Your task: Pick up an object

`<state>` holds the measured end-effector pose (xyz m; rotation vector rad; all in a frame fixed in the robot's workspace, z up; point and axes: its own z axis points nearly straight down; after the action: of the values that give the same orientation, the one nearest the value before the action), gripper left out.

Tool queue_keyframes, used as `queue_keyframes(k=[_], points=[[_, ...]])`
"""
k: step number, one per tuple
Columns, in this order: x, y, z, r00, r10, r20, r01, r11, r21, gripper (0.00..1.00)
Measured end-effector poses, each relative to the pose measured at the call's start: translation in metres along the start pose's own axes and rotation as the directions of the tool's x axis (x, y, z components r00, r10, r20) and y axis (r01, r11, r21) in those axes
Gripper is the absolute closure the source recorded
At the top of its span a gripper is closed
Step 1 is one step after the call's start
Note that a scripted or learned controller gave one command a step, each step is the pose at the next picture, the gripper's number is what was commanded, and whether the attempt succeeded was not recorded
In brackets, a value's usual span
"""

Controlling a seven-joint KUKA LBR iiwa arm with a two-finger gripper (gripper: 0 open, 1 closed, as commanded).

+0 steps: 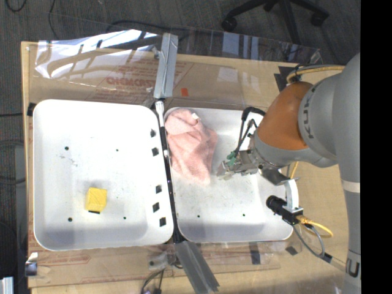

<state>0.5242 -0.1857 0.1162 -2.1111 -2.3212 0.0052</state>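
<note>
A crumpled pink cloth (190, 144) lies in the right bin (245, 222), against its left wall. My gripper (225, 168) hangs low over the right bin, just to the right of the cloth's lower edge, close to it. I see nothing between its fingers, and their spread is too small to read. A small yellow block (96, 199) sits in the left bin (61, 127), near its front left part.
The grey arm with its orange band (283, 122) reaches in from the right over the right bin's right side. A metal divider (165, 182) separates the two bins. Clear plastic sheeting (98, 48) lies behind the left bin.
</note>
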Motion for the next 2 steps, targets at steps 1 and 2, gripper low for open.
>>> queue_keyframes(k=[1, 2], points=[[-0.007, 0.079, -0.120, 0.994, -0.113, 0.002, 0.114, 0.994, -0.005, 1.00], [-0.035, 0.116, -0.109, 0.881, -0.473, 0.005, 0.473, 0.881, -0.005, 1.00]])
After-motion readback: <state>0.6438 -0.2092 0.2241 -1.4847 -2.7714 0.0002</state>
